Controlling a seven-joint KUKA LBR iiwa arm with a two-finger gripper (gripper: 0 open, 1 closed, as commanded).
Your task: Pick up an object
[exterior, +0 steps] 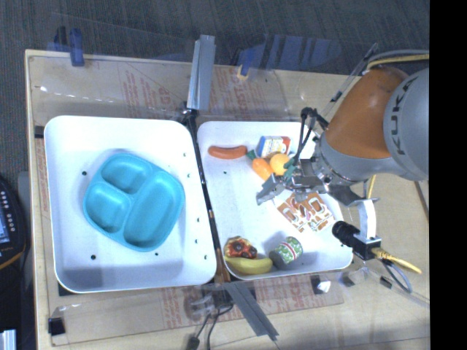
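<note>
1. Low over the right bin (219,217) we find the claw (271,190), right of the frame's middle, its metal fingers pointing left and down toward the bin floor. We see two prongs that look spread apart, with nothing between them; we judge it open and empty.
2. Just right of the claw lies a flat packet (306,211) with red and white print, and the arm's wrist hangs partly over it. The claw tips sit on bare white floor beside it, not on it.
3. Just above the claw sit an orange fruit (278,163) and a second orange piece (261,168), touching each other, with a small carton (275,144) behind them at the bin's upper edge.
4. Farther left along the upper part of the same bin lies a sausage (228,152), well apart from the claw.
5. Along the bin's lower edge we see a banana (250,265), a dark round thing with red spots (240,249) touching it, and a small green-labelled can (287,251) lying tilted.
6. The left bin (66,144) holds a blue divided tray (133,200), well away from the arm.
7. As we judge it, no object has been lifted yet: everything rests in the bins. Choosing a thing, closing on it and raising it all remain.
</note>
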